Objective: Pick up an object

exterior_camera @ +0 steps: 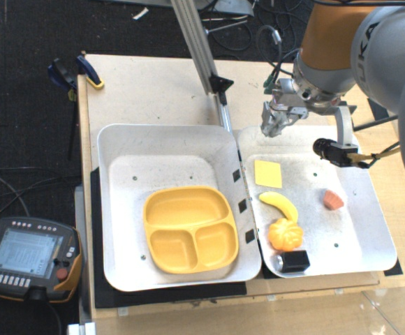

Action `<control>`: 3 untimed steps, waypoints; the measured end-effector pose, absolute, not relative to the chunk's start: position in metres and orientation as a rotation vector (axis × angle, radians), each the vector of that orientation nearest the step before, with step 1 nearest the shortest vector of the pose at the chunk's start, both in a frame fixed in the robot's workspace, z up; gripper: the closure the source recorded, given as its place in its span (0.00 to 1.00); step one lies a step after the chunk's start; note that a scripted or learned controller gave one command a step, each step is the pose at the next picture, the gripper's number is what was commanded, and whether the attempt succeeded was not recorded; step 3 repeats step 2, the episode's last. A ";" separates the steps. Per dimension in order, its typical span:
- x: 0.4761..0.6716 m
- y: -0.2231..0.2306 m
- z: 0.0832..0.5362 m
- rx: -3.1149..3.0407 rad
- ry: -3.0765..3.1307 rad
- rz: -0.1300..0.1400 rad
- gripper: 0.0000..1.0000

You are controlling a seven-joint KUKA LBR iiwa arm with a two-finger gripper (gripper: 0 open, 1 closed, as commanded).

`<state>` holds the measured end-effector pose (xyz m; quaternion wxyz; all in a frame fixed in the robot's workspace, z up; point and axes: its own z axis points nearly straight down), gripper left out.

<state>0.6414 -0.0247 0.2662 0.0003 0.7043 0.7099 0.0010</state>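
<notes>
- A handheld control pendant (28, 258) lies at the far left, off the worktop (153, 89), its lower edge partly cut off by the frame.
- A blue and yellow clamp (84, 72) grips the worktop's far left corner; its details are hard to make out.
- The left bin (119, 152) holds a yellow divided tray (188, 229) with three compartments, nothing in any of them.
- A slanted metal post (199, 47) rises from between the two bins, its top cut off by the upper edge.
- The right bin (356, 222) holds a flat yellow square (268, 174), a banana (279, 205) just below it, an orange fruit (285, 236) touching the banana's lower end, a small black block (294, 260) at the near rim, and a small reddish piece (334, 200) well apart to the right.
- The pincer (274, 125) hangs over the right bin's far rim, above the yellow square and holding nothing; I cannot tell how far its tips are parted.
- The arm (370, 33) is cut off at the right and top.
</notes>
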 end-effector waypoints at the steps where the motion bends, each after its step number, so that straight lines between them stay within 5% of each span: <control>1: 0.640 0.022 0.262 2.214 2.231 0.001 1.00; 2: 0.644 0.073 0.256 2.213 2.229 0.002 1.00; 3: 0.644 0.073 0.256 2.213 2.229 0.002 1.00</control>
